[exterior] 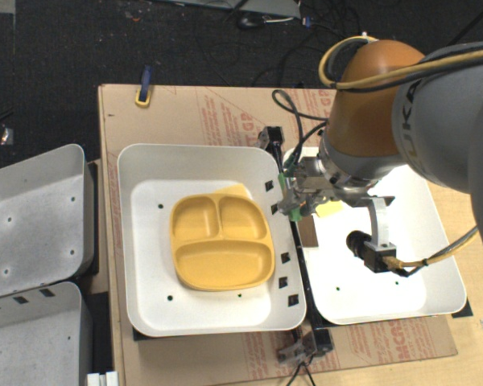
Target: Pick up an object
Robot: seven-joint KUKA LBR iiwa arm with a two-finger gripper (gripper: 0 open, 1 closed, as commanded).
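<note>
A yellow divided plate [221, 242] lies flat in the middle of the left white bin [137, 296]. My gripper [306, 203] hangs under the orange band of the arm, over the near-left corner of the right white bin [386, 296], close to the wall between the bins. A small pale yellow object [330, 209] shows just right of the gripper on the bin floor. A small brown piece [307, 232] lies just below it. The arm's body hides the far part of the right bin.
Both bins sit on a cardboard sheet [193, 111]. A blue and yellow tool [144, 87] lies at its far left corner. Grey perforated trays [32, 207] stand off the bench at left. A black cable block [372, 252] hangs over the right bin.
</note>
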